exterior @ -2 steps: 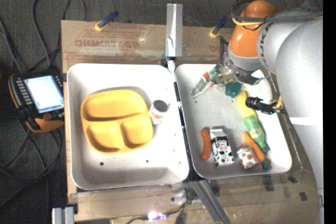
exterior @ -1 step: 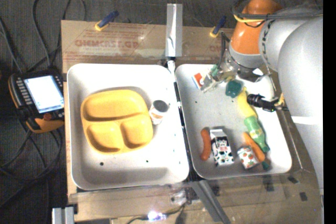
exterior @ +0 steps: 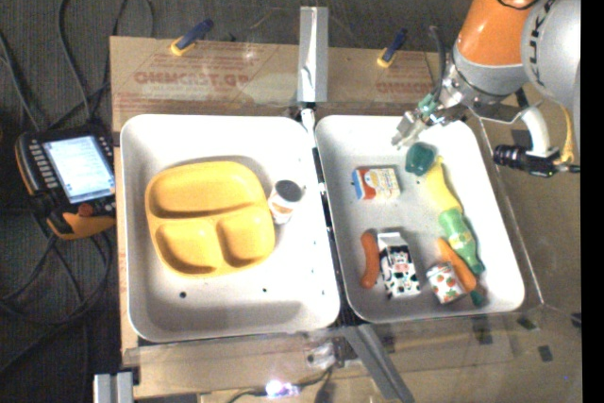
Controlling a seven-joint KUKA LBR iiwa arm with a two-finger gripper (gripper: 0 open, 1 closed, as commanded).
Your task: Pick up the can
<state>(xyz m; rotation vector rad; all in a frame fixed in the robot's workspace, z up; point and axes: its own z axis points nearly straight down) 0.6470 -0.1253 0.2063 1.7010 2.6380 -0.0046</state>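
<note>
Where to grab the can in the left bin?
Judging from above: the can stands roughly upright against the yellow tray's right edge. Grip its side wall near the top, descending vertically, fingers closing along the tray's edge, since the tray blocks its left.

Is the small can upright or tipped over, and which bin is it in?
Apparently tipped, leaning: the small white can with a dark lid shows its side and top, in the left white bin beside the yellow divided tray.

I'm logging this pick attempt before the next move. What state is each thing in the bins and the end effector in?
can: tipped, beside the yellow tray, left bin
yellow tray: flat, compartments bare
end effector: over the right bin's far edge, holding nothing
orange carton: lying flat
cow-print carton: lying flat
green bottle: lying on its side
sausage: lying flat
</note>
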